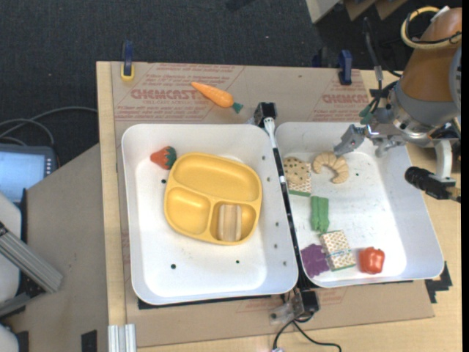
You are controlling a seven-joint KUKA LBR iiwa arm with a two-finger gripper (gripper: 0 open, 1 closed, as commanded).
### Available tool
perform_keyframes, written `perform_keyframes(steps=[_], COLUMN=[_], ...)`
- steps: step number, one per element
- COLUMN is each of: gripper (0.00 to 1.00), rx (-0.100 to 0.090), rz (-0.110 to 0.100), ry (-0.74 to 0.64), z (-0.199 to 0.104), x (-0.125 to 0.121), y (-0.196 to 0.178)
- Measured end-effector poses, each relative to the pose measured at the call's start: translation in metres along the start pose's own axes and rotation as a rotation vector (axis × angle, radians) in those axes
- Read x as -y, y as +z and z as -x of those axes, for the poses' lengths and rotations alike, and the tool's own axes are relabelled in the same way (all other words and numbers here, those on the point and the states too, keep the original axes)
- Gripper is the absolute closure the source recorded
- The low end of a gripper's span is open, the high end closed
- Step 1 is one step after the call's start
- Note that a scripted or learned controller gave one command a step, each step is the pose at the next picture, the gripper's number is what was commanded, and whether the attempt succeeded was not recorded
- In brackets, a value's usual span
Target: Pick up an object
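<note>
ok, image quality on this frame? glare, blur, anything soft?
Camera view: even overhead light, soft shadows; the left bin is bright, nearly washed out; the arm's orange band at the right edge looks soft; the gripper is small and slightly blurred; the yellow plate and croissant are sharp.

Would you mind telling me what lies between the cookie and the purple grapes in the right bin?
In the camera view, a green vegetable piece lies between the cookie and the purple grapes.

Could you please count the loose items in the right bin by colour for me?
Tan: 2, the cookie and the croissant
Green: 1, the green piece
Purple: 1, the grapes
Red: 1, the pepper
Patterned: 1, the small box
Total: 6
</note>
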State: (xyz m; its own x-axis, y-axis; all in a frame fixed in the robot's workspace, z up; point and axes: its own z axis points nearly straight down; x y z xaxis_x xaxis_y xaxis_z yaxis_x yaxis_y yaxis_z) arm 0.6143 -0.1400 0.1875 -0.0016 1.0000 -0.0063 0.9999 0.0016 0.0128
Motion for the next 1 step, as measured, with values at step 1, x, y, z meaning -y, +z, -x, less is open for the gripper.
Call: perform_keyframes(steps=[1], gripper=[0.0], rx=[-0.008], rz=[-0.021], ry=[0.0], z=[-0.0053], x=[-0.0005], y=[0.1069])
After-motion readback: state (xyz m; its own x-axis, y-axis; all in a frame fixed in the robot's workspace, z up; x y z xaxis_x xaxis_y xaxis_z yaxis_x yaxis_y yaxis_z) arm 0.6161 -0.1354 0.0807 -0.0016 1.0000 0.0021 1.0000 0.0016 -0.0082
